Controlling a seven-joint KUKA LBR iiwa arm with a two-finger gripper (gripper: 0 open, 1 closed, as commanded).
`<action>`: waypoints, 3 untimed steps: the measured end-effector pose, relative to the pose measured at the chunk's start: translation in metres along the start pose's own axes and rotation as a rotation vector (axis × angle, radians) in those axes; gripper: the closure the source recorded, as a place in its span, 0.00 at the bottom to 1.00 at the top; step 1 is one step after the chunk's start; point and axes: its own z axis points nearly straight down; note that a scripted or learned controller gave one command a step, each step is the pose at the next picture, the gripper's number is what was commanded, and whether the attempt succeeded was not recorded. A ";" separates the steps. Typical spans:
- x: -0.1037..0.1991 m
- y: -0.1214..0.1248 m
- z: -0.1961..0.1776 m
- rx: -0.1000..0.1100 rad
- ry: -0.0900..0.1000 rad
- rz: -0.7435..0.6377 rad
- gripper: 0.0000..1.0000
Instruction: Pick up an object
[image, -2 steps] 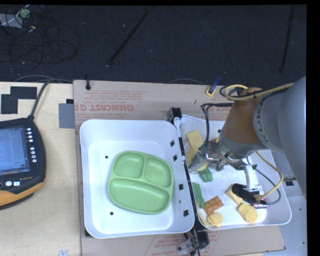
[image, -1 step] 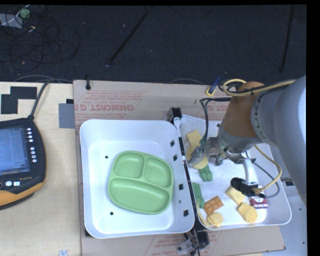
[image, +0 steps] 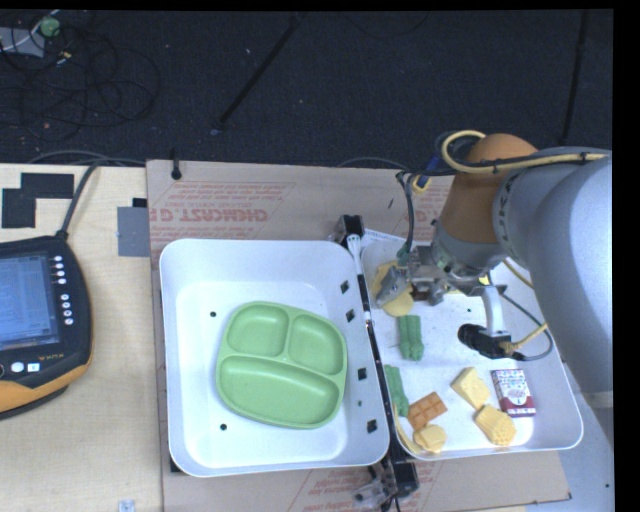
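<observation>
While the arm reaches into the right bin (image: 560, 425), its pincer (image: 412, 288) sits low over a pale yellow piece (image: 399, 303) near the bin's back left corner, just above a green piece (image: 411, 337); whether it is wide or narrow I cannot tell. To do this step well, I judge it should centre on the yellow piece, clear of the bin wall, and close fully before lifting straight up.

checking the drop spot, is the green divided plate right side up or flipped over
Right side up: the green divided plate lies flat in the left bin, its three compartments facing up, nothing in them.
</observation>
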 end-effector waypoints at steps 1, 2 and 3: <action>0.006 -0.056 -0.001 0.004 0.001 0.004 0.00; 0.008 -0.077 -0.001 0.001 0.001 0.003 0.00; 0.008 -0.076 -0.011 0.003 0.005 0.006 1.00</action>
